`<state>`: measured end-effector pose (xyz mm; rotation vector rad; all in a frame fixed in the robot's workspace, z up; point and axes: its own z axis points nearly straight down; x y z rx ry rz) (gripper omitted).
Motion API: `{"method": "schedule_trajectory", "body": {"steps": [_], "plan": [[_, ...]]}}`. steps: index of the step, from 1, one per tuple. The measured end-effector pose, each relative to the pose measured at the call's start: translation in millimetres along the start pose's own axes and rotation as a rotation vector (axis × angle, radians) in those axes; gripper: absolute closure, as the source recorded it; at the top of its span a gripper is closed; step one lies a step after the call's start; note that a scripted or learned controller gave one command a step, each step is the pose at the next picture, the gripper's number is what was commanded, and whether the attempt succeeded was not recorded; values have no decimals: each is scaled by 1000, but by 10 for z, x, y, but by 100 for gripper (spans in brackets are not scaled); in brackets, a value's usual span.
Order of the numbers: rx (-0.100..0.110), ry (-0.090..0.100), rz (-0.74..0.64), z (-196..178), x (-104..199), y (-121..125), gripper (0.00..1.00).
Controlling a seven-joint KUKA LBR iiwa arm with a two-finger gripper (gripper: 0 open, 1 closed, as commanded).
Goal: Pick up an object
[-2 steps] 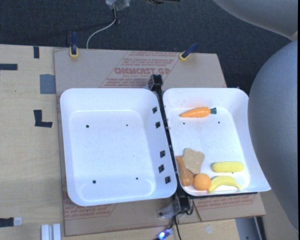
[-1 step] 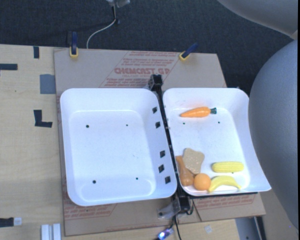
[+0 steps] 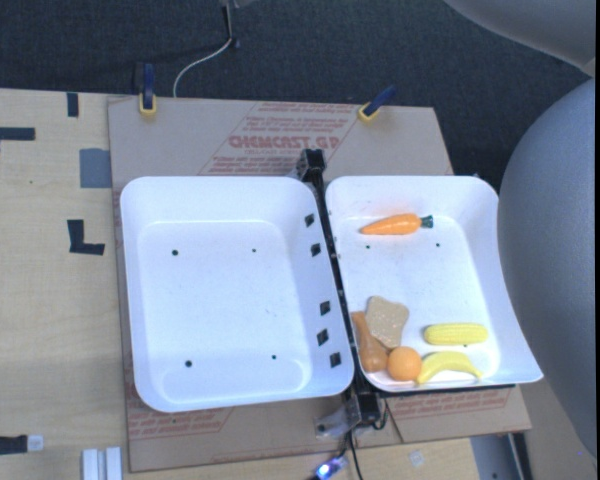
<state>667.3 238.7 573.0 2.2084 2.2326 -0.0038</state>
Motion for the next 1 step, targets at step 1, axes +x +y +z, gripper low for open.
{"method": "schedule_trajectory", "body": {"steps": [1], "plan": [[-6, 1, 0, -96, 14, 3, 100]]}}
